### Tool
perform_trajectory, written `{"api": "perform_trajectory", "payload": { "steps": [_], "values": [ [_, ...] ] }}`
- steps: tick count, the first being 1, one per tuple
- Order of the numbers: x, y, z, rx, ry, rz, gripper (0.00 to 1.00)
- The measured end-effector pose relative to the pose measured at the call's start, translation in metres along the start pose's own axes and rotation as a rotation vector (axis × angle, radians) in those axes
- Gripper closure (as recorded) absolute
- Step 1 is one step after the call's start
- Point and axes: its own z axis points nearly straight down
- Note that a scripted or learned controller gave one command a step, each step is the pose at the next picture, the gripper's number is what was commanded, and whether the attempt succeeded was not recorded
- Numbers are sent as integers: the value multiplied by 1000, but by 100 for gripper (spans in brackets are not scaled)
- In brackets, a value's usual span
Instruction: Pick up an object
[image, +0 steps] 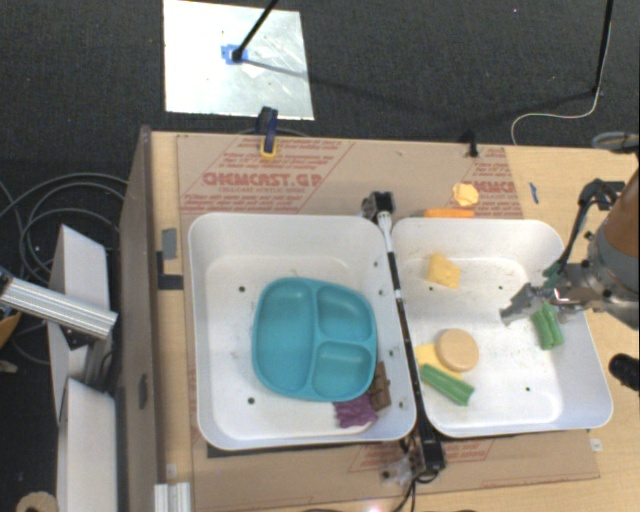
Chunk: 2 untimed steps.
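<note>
**Operator:** Across the bench, report layout, largest item first.

**Arm:** Two white bins sit side by side. The left bin (215, 330) holds a teal divided plate (315, 340), with a purple piece (352, 412) and a brown piece (381, 388) touching its lower right edge. The right bin (580, 395) holds a tan disc (459, 350), a green stick (445, 384) just below it, a yellow wedge (443, 270) and a green cylinder (546, 327). My gripper (532, 300) is above the right bin, near its right wall.

**Operator:** Finger state and target?

**Arm:** I cannot tell the finger state; the view is too coarse there. The nearest candidate is the green cylinder, lying on the bin floor just below my fingertips. I do not hold it.

**Operator:** Failure modes?

**Arm:** My judgement: the cylinder may roll off or slip out if the closure is off-centre. It also lies close to the right wall, so a descent could strike the wall first.

**Operator:** Legible markings?

**Arm:** Red print on the cardboard sheet (300, 165) behind the bins reads "CHEMCAST GP". Other text is too small.
</note>
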Motion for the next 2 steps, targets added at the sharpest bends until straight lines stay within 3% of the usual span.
{"api": "perform_trajectory", "payload": {
  "steps": [1, 2],
  "values": [
    [28, 86, 154, 1, 1, -6, 0],
    [52, 175, 136, -11, -1, -6, 0]
  ]
}}
